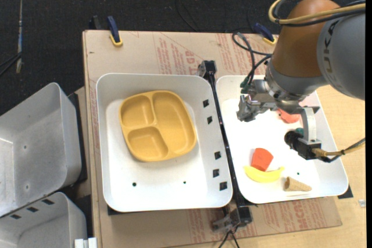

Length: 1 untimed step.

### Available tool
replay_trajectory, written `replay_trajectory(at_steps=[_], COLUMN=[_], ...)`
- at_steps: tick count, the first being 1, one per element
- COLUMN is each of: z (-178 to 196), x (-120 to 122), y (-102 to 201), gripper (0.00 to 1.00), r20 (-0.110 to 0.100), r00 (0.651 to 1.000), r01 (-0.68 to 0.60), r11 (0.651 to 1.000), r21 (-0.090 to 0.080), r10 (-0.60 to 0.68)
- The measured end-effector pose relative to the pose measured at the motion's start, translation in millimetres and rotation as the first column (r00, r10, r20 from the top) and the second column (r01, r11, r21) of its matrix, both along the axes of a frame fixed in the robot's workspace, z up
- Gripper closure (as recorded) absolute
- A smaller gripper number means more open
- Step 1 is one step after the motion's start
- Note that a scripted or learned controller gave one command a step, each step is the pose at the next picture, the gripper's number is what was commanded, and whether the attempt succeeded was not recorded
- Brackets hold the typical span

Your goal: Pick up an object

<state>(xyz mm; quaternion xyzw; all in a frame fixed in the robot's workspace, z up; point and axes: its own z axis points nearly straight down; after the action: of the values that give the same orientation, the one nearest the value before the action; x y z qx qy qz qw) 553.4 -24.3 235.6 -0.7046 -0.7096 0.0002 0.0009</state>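
My gripper (249, 106) hangs over the upper left part of the right bin (235, 142), with the grey arm and its orange band above it. Nothing shows in its grasp. In the right bin lie an orange-red block (262, 158), a yellow banana (264, 175) just below it, and a tan wedge (297, 184) near the front right corner. A pink-red object (289, 117) peeks out from under the wrist, partly hidden. The block and banana sit below and to the right of the gripper.
The left bin (110, 148) holds a yellow divided plate (157, 125). A black divider with clips (216, 142) runs between the bins. A black cable fitting (302, 145) hangs over the right bin. Grey tubs (35, 136) stand off the bench at left.
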Motion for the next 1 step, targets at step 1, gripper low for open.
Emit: replay_trajectory(at_steps=[1], z=[5.9], x=[-5.1], y=[52.8], gripper=[1.00], r20=[0.001], r00=[1.000], r01=[-0.001], r11=[1.000], r21=[0.001], r10=[0.001])
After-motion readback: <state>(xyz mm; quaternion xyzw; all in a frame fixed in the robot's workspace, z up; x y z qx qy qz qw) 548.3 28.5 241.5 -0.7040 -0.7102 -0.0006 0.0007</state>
